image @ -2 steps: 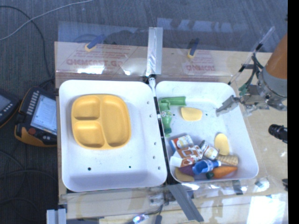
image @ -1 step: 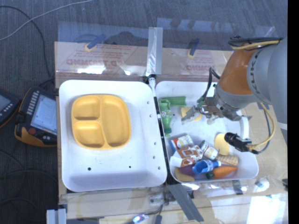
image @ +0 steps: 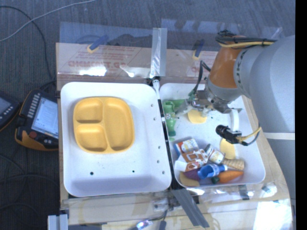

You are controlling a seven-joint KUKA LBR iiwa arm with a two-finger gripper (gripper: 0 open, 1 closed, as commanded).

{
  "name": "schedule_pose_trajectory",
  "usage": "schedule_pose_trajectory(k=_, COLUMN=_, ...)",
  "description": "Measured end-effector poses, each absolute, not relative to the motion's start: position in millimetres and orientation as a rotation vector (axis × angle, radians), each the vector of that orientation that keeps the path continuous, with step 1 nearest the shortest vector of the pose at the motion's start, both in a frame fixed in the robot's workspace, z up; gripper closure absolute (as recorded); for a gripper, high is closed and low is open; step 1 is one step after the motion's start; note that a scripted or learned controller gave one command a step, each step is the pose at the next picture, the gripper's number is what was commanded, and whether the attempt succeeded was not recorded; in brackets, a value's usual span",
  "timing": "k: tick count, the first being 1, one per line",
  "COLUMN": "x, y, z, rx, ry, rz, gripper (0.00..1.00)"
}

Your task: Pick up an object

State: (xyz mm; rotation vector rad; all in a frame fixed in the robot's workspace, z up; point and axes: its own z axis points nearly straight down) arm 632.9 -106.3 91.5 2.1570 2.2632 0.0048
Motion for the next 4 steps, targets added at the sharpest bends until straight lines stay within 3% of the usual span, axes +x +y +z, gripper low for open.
schedule_pose_trajectory(k=1, x=616.9, y=-134.2, z=89.9, rx=2.109, ry=2.314, rz=0.004, gripper=0.0)
schedule_pose_trajectory(k=2, x=618.0, y=-132.9, z=100.2, rx=2.108, ry=2.314, rz=0.009, gripper=1.0)
schedule_pose_trajectory(k=3, x=617.9, y=-132.8, z=100.1, rx=2.108, ry=2.314, rz=0.009, gripper=0.0)
schedule_pose_trajectory(k=4, x=669.9, y=-106.4, z=89.0, rx=2.035, ry=2.382, rz=0.006, gripper=0.0)
